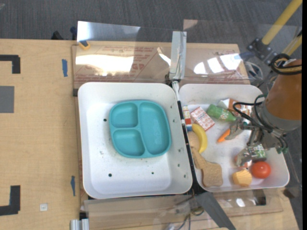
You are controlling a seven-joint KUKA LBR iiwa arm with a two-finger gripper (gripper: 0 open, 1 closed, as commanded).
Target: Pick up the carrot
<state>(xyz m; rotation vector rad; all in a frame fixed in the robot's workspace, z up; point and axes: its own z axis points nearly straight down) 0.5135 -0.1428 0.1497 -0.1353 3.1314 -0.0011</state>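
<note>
Camera view puts my end effector [247,145] low in the right bin [280,183], hanging below the orange band of the arm [285,99]. Whether it is open or closed I cannot tell; cables and dark metal blur together there.

At its nine o'clock, just beside it, lies the carrot [223,136]: a small orange piece, slim and tapered, tilted with one end toward one o'clock, lying free on the white floor. At the end effector's six o'clock sit a red tomato [261,169] and a yellow-orange block [242,177], both near. A banana [200,137] lies at the carrot's nine o'clock, a green packet [218,112] at its twelve, a tan biscuit-like piece [207,169] toward seven.

My worry is crowding. I judge that a descent from this spot would land nearer the tomato than the carrot, so I could clamp the wrong item. The carrot is thin and slanted; a misaligned close could flick it aside.

The left bin [91,128] holds a teal divided plate [140,128], well apart.
</note>
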